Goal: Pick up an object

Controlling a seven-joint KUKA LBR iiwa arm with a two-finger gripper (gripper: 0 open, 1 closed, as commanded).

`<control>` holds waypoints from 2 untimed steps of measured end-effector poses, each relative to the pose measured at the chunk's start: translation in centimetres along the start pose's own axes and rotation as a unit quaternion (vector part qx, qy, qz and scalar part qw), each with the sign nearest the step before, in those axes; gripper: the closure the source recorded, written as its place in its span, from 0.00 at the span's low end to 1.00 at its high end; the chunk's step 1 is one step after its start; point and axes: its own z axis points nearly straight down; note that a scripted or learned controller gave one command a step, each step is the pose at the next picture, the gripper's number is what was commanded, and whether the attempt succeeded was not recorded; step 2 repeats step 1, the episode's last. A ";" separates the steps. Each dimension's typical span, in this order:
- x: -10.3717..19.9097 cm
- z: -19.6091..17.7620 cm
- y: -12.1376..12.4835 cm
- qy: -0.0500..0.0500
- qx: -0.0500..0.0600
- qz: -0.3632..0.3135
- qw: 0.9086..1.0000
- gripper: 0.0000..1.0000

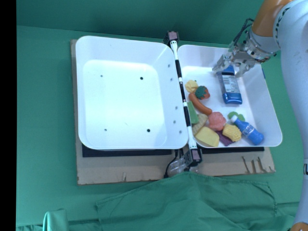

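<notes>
My gripper (230, 70) hangs over the back of the right bin (269, 110), its fingers spread on either side of the top end of a blue packet (230, 86). The packet lies flat on the bin floor, long side running front to back. The fingers stand apart and have not closed on it. Further forward in the same bin lie a blue bottle (249, 131), a sausage (199, 103), a yellow cheese wedge (207, 136), a corn cob (232, 133) and other small toy foods.
The left bin (120, 93) is bare white with a few small dark spots. Both bins rest on a cardboard sheet (96, 174) over green cloth. A folded green cloth (192, 201) lies in front. The arm (293, 42) descends along the right side.
</notes>
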 end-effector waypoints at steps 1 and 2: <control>-0.1 -0.1 -0.2 0.000 0.001 0.002 1.000 0.00; -0.1 -0.1 -0.2 0.000 0.001 0.002 1.000 0.00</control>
